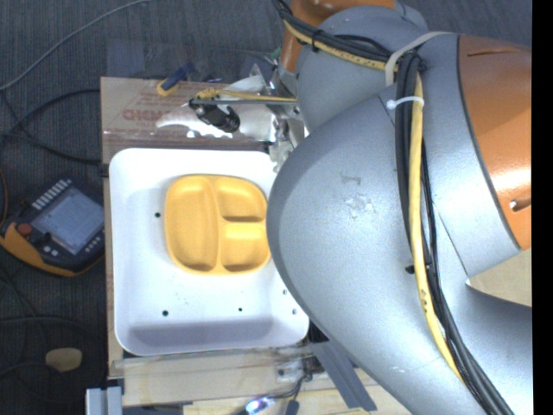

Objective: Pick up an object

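My arm (389, 232) reaches in from the right and covers that whole side. My gripper (281, 137) sits at the far right corner of the white bin (138, 318), mostly hidden behind my own bulk. I cannot tell whether it is open or closed. A yellow divided tray (216, 223) lies flat in the bin, apart from it.

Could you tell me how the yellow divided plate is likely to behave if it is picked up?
The yellow divided plate looks like rigid moulded plastic, so it should probably keep its shape. Its glossy surface may be slippery. Lying flat in the white bin, it seems unlikely to roll.
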`<state>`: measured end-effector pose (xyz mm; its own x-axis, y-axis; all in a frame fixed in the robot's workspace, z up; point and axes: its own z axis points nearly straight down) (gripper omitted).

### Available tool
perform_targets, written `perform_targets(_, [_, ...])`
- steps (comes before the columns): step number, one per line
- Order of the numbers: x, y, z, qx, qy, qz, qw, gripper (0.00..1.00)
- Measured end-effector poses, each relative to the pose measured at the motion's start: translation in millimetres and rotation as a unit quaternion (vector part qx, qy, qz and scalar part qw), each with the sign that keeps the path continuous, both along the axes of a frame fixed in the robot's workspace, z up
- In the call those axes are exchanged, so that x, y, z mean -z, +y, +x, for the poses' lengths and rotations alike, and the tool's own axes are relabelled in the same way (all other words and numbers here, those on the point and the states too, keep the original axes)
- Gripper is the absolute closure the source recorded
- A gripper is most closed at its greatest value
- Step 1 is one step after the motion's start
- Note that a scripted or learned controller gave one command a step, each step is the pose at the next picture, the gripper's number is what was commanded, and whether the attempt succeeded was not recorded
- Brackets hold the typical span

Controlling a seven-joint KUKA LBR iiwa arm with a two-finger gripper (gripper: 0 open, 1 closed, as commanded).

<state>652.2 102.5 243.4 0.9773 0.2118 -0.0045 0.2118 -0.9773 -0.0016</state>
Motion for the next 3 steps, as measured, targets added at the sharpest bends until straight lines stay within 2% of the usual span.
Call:
perform_targets(1, [101, 40, -14, -0.016, 0.001, -0.0005, 0.9999, 1.00])
perform_targets(2, [60, -58, -12, -0.003, 0.000, -0.0028, 1.0000, 1.00])
perform_targets(3, [122, 4, -14, 0.002, 0.001, -0.0006, 1.0000, 1.00])
